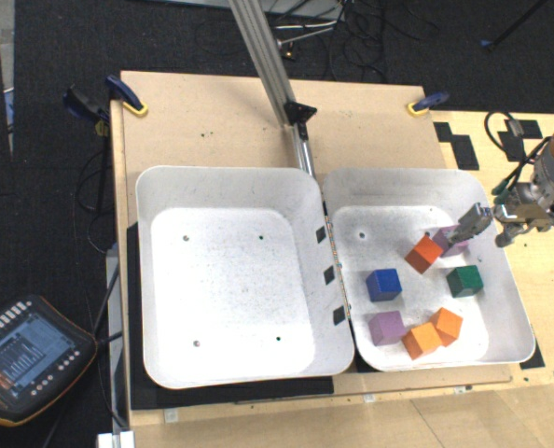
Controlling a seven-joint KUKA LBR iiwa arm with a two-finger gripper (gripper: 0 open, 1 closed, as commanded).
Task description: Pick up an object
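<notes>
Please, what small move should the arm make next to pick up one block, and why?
Probably lower the claw a little toward the orange cube beside it. The claw hangs at the upper right edge of the right white bin, with no block seen between its fingers. That cube and a pale purple block lie nearest, touching, so aim at the orange one's free side.

My arm (549,180) reaches in over the right rim of the right bin (515,292). My gripper (473,220) hangs tilted above its upper right part, pointing toward its middle.
</notes>
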